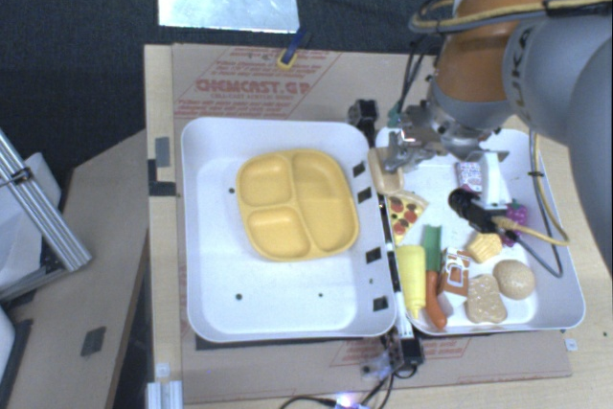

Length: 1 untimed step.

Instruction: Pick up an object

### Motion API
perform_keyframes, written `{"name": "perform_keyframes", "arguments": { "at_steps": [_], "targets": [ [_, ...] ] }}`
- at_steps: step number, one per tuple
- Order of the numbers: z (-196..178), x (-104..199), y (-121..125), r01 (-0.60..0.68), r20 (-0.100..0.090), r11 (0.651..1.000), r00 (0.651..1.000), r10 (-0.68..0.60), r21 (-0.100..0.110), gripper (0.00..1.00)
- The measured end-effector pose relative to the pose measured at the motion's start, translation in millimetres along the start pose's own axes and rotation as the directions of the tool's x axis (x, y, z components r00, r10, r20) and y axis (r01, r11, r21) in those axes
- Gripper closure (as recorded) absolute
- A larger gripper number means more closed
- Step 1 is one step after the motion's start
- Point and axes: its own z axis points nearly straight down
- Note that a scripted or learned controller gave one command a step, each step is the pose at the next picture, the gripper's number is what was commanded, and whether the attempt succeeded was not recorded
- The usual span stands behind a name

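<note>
Corn cob [411, 275] lies lengthwise in the right bin [560, 306], tip away from camera; claw [402, 151] state unclear.

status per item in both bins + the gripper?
yellow divided plate: upright in left bin, compartments bare
right bin: holds the toy food
pizza slice: flat, near the divider
corn cob: lying lengthwise
carrot: lying beside the corn
cookie: flat
gripper: low at right bin's top-left corner, grasp unclear
</note>
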Motion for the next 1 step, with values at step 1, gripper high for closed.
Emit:
{"name": "perform_keyframes", "arguments": {
  "at_steps": [1],
  "targets": [
    [1.6, -5.9, -7.4, -0.004, 0.0, 1.0, 1.0, 0.004, 0.002, 1.0]
  ]
}}
